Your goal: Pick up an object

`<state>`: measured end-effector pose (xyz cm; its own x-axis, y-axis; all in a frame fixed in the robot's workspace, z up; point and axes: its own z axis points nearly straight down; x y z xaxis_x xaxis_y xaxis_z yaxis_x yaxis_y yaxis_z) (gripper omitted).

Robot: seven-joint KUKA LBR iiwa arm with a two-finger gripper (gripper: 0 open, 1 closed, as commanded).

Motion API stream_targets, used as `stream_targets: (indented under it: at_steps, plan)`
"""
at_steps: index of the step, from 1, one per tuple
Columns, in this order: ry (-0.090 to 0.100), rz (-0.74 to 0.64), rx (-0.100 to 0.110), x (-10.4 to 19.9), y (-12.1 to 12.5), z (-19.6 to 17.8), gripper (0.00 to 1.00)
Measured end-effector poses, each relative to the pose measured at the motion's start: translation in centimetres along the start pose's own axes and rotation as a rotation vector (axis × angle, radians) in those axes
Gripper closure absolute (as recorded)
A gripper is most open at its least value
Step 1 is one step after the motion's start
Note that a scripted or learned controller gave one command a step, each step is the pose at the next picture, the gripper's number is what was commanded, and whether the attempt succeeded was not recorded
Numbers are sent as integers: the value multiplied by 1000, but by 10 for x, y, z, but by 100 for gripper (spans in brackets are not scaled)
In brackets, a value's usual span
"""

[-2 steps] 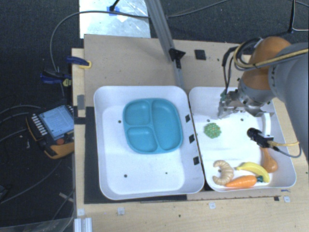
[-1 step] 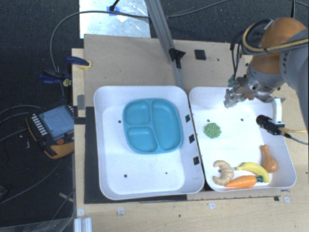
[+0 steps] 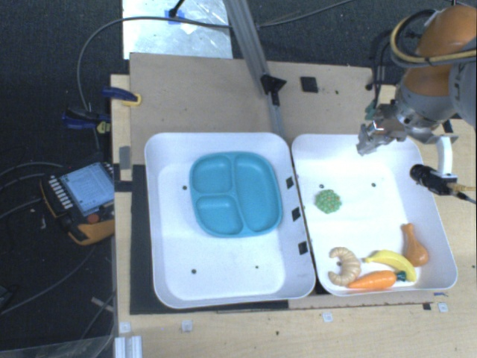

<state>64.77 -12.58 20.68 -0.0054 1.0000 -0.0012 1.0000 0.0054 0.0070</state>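
My gripper hangs over the far edge of the right bin, above its back rim. In that bin lie a green broccoli piece near the middle left, and along the near edge a tan croissant, an orange carrot, a yellow banana and a brown drumstick. The gripper is well behind and above all of them, and nothing shows between its fingers.
The left bin holds a blue divided plate. A metal pole slants across the back of the bench. Cables and a handheld device lie on the floor to the left.
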Motion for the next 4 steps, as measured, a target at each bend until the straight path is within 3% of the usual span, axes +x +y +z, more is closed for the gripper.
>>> stream_targets:
  at_steps: [1, 4]
  plan:
    - [0, -1, 1, 0, 2, -28, 100]
    - [4, -5, 7, 157, -60, -47, 100]
